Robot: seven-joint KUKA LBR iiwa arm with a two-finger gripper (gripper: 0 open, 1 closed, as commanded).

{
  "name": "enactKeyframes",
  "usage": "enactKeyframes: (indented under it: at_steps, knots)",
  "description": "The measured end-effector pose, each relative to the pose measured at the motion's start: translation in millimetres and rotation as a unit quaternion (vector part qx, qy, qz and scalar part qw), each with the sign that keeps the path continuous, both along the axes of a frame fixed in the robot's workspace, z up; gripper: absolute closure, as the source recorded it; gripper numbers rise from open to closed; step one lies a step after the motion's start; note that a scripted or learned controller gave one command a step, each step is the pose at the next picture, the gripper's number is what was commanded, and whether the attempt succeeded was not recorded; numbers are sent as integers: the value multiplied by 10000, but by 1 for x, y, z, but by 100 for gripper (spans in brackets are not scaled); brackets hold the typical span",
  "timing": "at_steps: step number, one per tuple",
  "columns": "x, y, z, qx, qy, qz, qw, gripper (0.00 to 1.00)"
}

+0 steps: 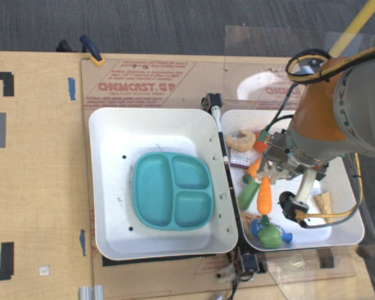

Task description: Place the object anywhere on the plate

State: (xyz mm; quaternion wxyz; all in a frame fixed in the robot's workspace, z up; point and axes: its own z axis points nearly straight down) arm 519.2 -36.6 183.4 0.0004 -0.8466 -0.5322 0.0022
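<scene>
In the right bin: the arm [337, 105] reaches in from the right and hangs low over a heap of toy food, which suggests a pick is in hand, not a placing.
Gripper: the gripper [272, 170] sits just above the pile, near the bin's left wall; whether it is spread or pinched cannot be told, as the wrist hides it.
Object: none is seen gripped, so the thing to be moved probably lies among the clutter; the orange carrot [264, 195] and the green piece [248, 194] lie closest beneath the tool.
Other clutter: a beige ring-shaped piece [241, 140] sits toward the far end, a blue and green lump [269, 233] at the near end.
Plate: the teal plate [173, 189], with three compartments, lies flat in the middle of the left bin [112, 136], well apart from the tool.
Right bin: its rim [356, 227] holds the items together, so they crowd and touch.
Judgement: the task looks early; a lift and a carry leftward over the shared walls remain.
</scene>
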Motion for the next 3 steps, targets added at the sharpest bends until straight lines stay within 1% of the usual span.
enactKeyframes:
  at_steps: [1, 2, 3]
  knots:
    - [0, 51, 39, 1, -24, -931, 9957, 100]
    - [8, 112, 32, -5, -11, -2031, 9792, 100]
    - [8, 111, 32, -7, -12, -2038, 9790, 0]
